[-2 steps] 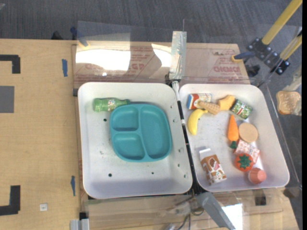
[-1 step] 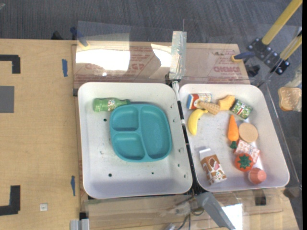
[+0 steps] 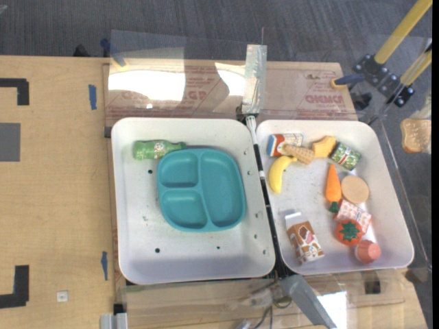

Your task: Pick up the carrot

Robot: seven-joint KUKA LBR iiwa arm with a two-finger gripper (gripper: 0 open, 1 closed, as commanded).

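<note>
The carrot (image 3: 333, 186) is orange with a green stub at its lower end. It lies nearly upright in the right bin (image 3: 394, 184), right of the middle. A round tan disc (image 3: 355, 189) touches its right side and a strawberry (image 3: 348, 231) lies just below it.
The right bin also holds a banana (image 3: 277, 173), a waffle cone (image 3: 299, 154), a small red and white carton (image 3: 282, 142), a green can (image 3: 344, 156) and a brown carton (image 3: 304, 241). In the left bin (image 3: 130, 204) sit a teal divided plate (image 3: 202, 188) and a green bottle (image 3: 156, 149).
</note>
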